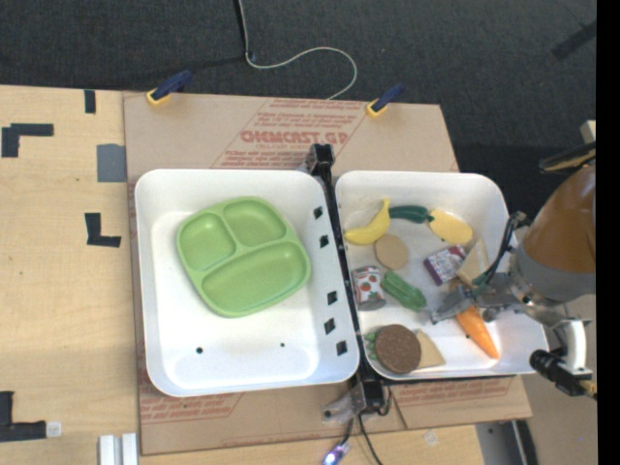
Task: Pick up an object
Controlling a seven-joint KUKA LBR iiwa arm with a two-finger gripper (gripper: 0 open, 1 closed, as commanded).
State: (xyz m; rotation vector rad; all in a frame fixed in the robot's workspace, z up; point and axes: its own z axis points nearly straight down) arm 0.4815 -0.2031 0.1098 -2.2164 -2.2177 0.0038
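The right bin (489, 190) holds several toy foods. There is a yellow banana (369, 227), a green bean-like piece (409, 214), a yellow lemon (450, 226), a tan round cookie (391, 252), a purple packet (444, 263), a red and white can (369, 286), a green pickle (402, 291), a brown round patty (396, 348) and an orange carrot (478, 331). My gripper (457, 302) reaches in from the right, low over the bin. It is just above the carrot's near end and right of the pickle. I see nothing held in it.
The left bin (155, 260) holds a green divided plate (244, 255). A black divider (334, 250) with clips runs between the bins. The grey and orange arm (562, 245) covers the right bin's right rim. Cardboard lies under both bins.
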